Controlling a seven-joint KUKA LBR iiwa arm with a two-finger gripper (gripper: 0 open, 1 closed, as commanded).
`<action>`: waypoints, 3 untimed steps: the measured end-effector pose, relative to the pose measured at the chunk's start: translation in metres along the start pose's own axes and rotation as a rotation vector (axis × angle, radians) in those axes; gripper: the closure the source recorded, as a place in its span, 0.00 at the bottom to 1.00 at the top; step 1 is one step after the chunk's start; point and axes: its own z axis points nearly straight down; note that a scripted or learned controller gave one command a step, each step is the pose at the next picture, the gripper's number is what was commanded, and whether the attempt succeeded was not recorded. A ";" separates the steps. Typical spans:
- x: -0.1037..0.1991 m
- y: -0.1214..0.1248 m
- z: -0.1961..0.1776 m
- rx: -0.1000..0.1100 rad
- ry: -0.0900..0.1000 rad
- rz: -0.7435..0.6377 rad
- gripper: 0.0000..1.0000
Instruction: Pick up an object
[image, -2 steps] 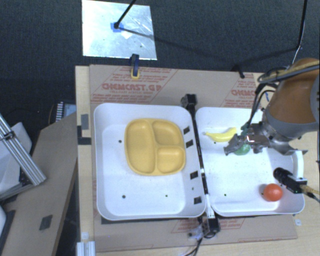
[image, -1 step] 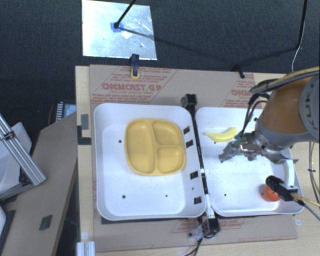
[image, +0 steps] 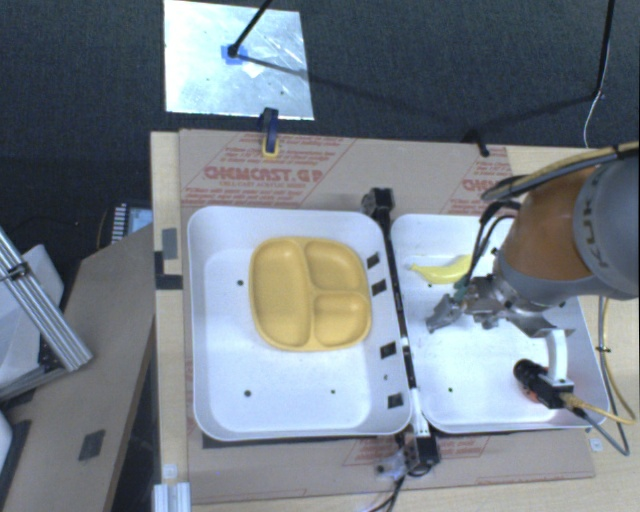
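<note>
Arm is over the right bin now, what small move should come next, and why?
Probably shift the gripper slightly toward the bin's far side and lower it onto the yellow banana-like object. That object lies just beyond the gripper in the right bin, and nothing shows held.

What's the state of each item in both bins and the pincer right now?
yellow divided plate: lying flat, right way up, in the left bin, untouched.
yellow banana-shaped piece: lying in the right bin near its back wall, partly hidden by the arm.
pincer: low over the right bin, just in front of the yellow piece, nothing seen between its fingers; open or shut unclear.
</note>
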 end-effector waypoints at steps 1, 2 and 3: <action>0.000 0.000 0.046 0.001 0.000 0.000 0.00; 0.000 0.001 0.033 -0.004 -0.001 0.002 1.00; -0.008 -0.005 -0.020 -0.006 -0.002 0.002 1.00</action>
